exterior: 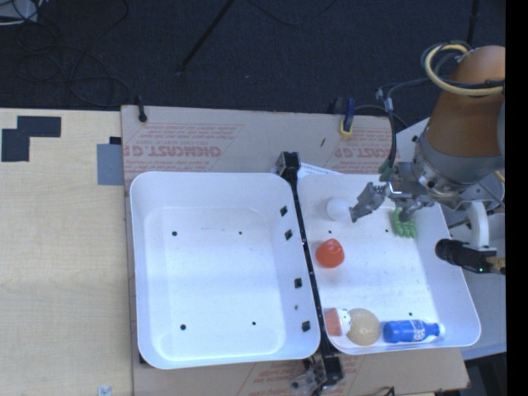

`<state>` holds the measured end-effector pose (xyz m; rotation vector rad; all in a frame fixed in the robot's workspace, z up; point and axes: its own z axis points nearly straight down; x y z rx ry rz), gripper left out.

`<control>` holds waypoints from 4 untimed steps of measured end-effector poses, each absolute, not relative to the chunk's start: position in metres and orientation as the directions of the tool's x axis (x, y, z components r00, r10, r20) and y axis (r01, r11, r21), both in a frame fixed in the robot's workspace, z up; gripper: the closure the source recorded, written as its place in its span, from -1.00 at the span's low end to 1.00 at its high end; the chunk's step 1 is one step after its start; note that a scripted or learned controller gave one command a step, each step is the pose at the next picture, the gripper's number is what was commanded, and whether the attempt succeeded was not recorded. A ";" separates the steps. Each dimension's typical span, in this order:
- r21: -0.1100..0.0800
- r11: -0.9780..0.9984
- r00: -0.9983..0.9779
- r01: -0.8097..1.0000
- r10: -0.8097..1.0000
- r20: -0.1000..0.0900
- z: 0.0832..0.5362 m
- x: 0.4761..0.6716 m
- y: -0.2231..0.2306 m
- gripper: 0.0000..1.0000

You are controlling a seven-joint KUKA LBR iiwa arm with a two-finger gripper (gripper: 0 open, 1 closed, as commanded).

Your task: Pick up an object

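Nearest the camera, along the front wall of the right bin (pixel 462 324), lie a blue bottle (pixel 411 331), a tan round object (pixel 362 326) touching it, and a small orange-and-white piece (pixel 333 320) beside that. The bottle looks light, smooth and likely to roll; taking it across its body would be safest. Further in, a red ball (pixel 330 253) sits alone near the divider, probably light, its round shape apt to slip from the grip unless taken across its middle. Beyond it a white ball (pixel 337 209) rests just beside the tool (pixel 363 205), which hangs low over the bin and grasps nothing; whether it is released or clenched I cannot tell. A green object (pixel 404 223) lies under the arm. The left bin (pixel 140 221) sits alongside on the counter (pixel 58 254)
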<state>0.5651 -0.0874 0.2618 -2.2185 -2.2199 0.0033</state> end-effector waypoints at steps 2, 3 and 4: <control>0.004 0.006 -0.006 1.000 1.000 0.001 0.088 0.610 -0.083 -1.00; -0.003 0.000 0.000 1.000 1.000 0.001 0.087 0.607 -0.085 -1.00; -0.012 0.000 0.000 1.000 1.000 0.002 0.087 0.643 -0.084 -1.00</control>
